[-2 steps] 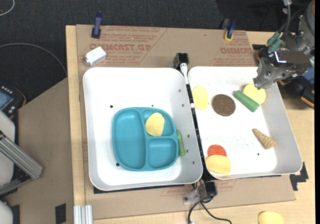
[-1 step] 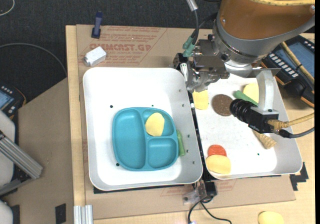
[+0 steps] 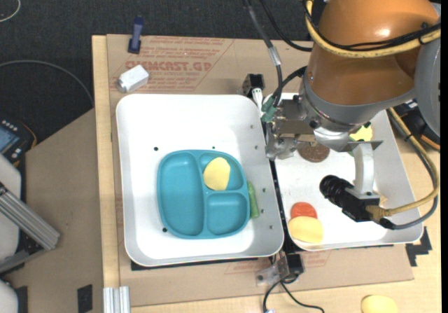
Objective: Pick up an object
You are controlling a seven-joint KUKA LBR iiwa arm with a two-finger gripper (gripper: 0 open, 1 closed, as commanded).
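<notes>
at the right of the frame's middle, the hand (image 3: 288, 138) hangs low over the near-left corner area of the right bin (image 3: 400, 173), just beside the wall it shares with the left bin (image 3: 140, 138). the arm's big orange band (image 3: 371, 24) and grey wrist cover it from above, so i cannot tell whether the hand is open or closed, and nothing can be seen gripped in it.

just right of the hand, a brown round disc (image 3: 315, 154) lies on the floor of the right bin, partly tucked under the wrist. a small yellow-green piece (image 3: 362, 134) peeks out a little further right, under the arm's edge. toward the lower edge of the same bin, a red piece (image 3: 303, 210) sits touching a pale yellow lump (image 3: 306, 230) below it, both well apart from the hand.

over in the left bin, a teal divided plate (image 3: 185, 196) lies flat, with a yellow piece (image 3: 217, 174) in its upper right compartment and a thin green strip (image 3: 253, 201) along its right rim.

beyond the bins, on the cardboard-topped bench (image 3: 182, 59) at the upper left of the frame, lie a small white block (image 3: 133, 78) and a blue clip-like thing (image 3: 136, 35).
</notes>
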